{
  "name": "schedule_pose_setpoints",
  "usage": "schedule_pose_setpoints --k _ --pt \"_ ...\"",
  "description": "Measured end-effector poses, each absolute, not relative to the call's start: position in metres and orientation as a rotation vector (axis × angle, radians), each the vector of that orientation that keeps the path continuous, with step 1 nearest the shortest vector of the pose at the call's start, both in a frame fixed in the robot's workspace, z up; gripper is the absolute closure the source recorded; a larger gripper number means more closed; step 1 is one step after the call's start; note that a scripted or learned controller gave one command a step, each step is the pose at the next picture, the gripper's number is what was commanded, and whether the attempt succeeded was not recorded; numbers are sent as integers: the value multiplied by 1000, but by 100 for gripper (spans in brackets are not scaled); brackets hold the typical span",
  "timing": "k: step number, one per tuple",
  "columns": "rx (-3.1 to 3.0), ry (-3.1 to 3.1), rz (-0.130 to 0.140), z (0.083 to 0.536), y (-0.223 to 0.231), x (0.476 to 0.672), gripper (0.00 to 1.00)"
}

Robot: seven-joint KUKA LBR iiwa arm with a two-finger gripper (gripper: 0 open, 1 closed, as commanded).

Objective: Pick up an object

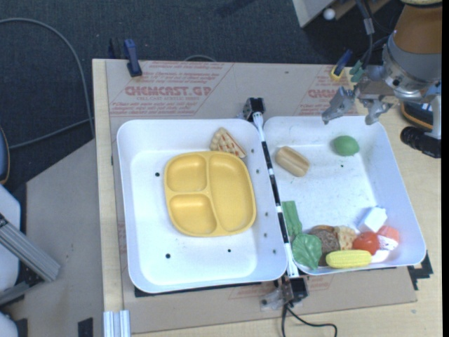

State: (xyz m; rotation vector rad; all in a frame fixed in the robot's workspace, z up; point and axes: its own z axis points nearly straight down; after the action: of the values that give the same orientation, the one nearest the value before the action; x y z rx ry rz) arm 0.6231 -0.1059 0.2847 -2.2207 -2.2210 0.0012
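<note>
Nothing has been picked up yet, as far as the view shows: the gripper (354, 109) hangs over the far edge of the right bin (400, 181) with its two fingers spread wide and nothing between them. The whole grasp is left to do, from descent through closing and lifting. The likeliest target, judging by position, is the green ball (345, 145), which lies on the bin floor near the far edge, just below the jaws in the view and slightly toward the bin's middle; it sits apart from the fingers, untouched. A bread roll (292, 161) lies near the bin's far left corner, well to the left of the gripper. The other items, among them a lettuce leaf (306, 250), a corn cob (349, 259) and a tomato (366, 243), are crowded along the near edge, well apart from the jaws. The left bin (140, 188) holds a yellow tray (209, 192) in its middle and a waffle (227, 143) by its far edge.
</note>
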Motion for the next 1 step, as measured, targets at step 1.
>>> schedule_pose_setpoints --k 1 --pt "-2222 -2220 2 186 -150 626 0"
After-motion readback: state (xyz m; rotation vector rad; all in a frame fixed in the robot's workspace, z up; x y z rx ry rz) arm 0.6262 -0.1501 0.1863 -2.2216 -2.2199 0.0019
